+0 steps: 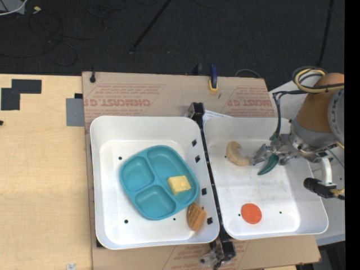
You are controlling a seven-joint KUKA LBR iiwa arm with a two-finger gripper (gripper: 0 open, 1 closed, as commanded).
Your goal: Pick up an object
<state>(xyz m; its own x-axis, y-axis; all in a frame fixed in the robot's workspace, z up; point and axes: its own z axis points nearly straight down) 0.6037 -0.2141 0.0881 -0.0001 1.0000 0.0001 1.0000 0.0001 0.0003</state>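
The bench carries two shallow white bins set side by side, with a black divider rail between them.

Left bin [107, 151]: a teal compartment plate [147, 179] lies flat near the centre. It has three compartments. A yellow sponge-like block [179, 184] rests in the compartment nearest the divider, toward the plate's lower right rim. A brown waffle-textured piece [196, 216] lies on the bin floor just beside the plate's lower right edge, close to the bin's near corner.

Right bin [306, 221]: a pale, curved beige object [237, 154] lies in the upper left part of the floor. An orange disc [251, 213] lies flat in the lower middle, well apart from the beige object.

The arm enters from the right, with its orange band visible above the wrist. The gripper [269, 160] sits low over the right bin, just to the right of the beige object. Its teal-tipped fingers [270, 163] point down and to the left, and appear slightly spread with nothing between them, though the view at this angle is poor. The fingertips are near the beige object; contact cannot be confirmed. The orange disc lies below and to the left of the gripper, apart from it
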